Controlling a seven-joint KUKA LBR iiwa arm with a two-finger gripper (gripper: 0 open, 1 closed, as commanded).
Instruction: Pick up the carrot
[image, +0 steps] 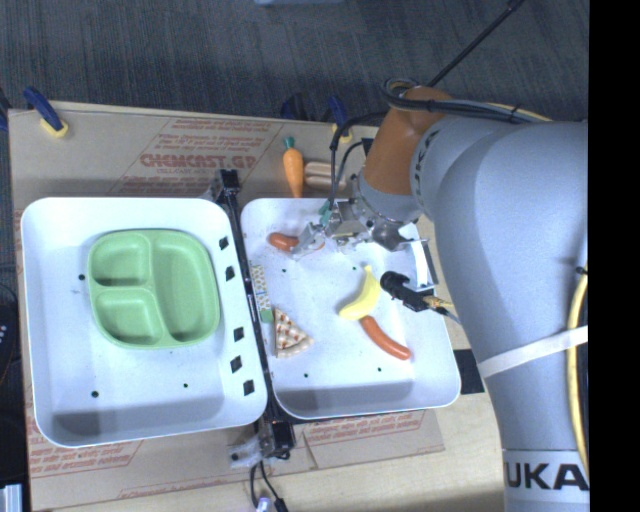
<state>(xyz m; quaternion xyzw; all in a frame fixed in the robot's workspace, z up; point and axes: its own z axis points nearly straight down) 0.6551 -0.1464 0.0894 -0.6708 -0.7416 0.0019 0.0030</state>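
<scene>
**Carrot rests outside the bins as arm reaches in**

Nearest you, a smooth red sausage (385, 338) and a curved yellow banana (362, 297) lie in the right bin (430, 385), beside a triangular pizza slice (289, 335). A moulded green tray (155, 287) fills the left bin (50, 330). Your gripper (325, 230) hangs near a second sausage (283, 241); its grip cannot be told. Farthest, the tapered orange carrot (292, 170) lies on cardboard (150, 150).

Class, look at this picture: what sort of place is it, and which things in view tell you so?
Probably a robot test bench in a lab, not a kitchen. A grey arm reaches over two white bins on clamped cardboard, with toy food such as a carrot and banana.
</scene>
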